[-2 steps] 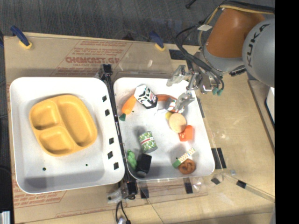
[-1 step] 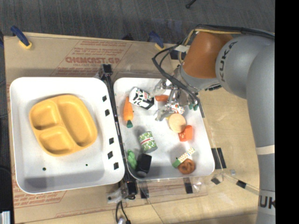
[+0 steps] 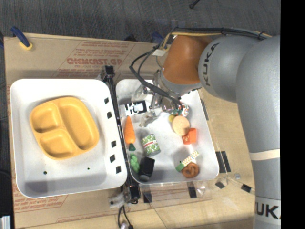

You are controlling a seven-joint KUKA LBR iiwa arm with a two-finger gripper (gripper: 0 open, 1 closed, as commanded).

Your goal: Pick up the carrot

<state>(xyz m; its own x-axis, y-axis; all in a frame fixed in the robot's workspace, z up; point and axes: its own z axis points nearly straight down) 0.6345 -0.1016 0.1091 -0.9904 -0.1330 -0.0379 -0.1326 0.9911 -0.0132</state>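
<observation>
Overhead, we see the carrot (image 3: pixel 129 130) lying along the left wall of the right bin (image 3: pixel 209 147), just above a green toy (image 3: pixel 135 163). Our gripper (image 3: pixel 151 109) hangs near the carrot's upper right; whether it's apart or together we cannot tell. A yellow tray (image 3: pixel 64 126) sits in the left bin (image 3: pixel 28 175).

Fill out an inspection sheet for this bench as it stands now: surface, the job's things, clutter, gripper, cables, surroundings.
Surface: two shallow white bins, left bin and right bin, on a cardboard sheet.
Job's things: carrot lies in the right bin along its left wall, apart from the gripper.
Clutter: yellow divided tray in the left bin; in the right bin a green can, round beige piece, orange block, black block, brown ring.
Gripper: gripper low over the right bin's upper part, holding nothing seen.
Cables: black cables loop by the wrist.
Surroundings: dark floor; blue clamp.
</observation>
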